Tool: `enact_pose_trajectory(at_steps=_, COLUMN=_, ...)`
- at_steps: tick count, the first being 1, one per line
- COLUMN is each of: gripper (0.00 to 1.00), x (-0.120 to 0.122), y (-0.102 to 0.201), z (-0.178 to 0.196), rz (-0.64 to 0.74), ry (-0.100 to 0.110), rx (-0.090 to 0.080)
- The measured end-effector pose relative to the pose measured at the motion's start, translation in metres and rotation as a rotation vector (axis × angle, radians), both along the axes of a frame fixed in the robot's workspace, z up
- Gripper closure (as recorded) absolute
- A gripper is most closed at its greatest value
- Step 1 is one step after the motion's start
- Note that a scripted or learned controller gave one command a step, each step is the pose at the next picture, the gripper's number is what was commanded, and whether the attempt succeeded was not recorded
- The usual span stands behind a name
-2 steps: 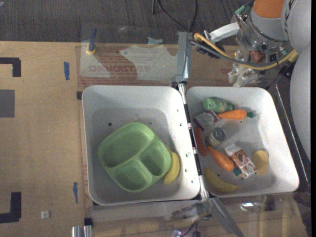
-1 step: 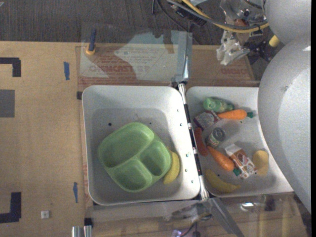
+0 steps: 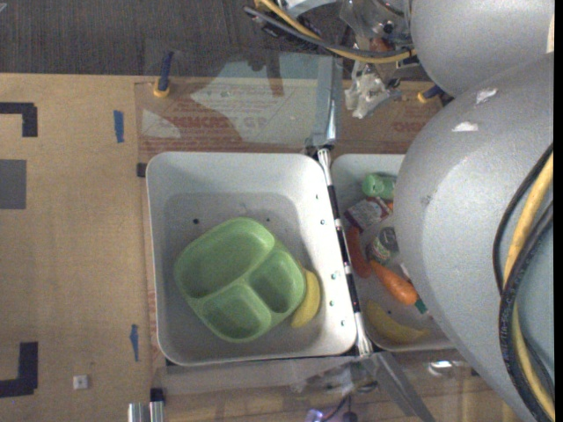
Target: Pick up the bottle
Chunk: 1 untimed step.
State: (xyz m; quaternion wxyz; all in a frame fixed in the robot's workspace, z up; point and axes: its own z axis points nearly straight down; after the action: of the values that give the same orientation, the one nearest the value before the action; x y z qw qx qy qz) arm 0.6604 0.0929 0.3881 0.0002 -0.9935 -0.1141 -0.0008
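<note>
Bottle [image 3: 384, 243] lies in your right bin [image 3: 352, 178], among clutter beside the arm [image 3: 475, 236]. Left bin [image 3: 167, 236] holds a green tray [image 3: 237, 280]. You cannot tell the hand's state.

A single fixed camera looks down at a slant on a tan wooden bench [image 3: 70, 236] holding two shallow white plastic bins: the left one [image 3: 167, 192] fully framed, the right one [image 3: 352, 170] largely blocked by the close grey robot arm [image 3: 475, 236].
</note>
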Motion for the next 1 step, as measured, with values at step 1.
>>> enact_pose_trajectory(at_steps=1, gripper=1.00, x=-0.0004, y=0.0465, z=0.0041, rz=-0.032, ry=0.000, rx=0.000)
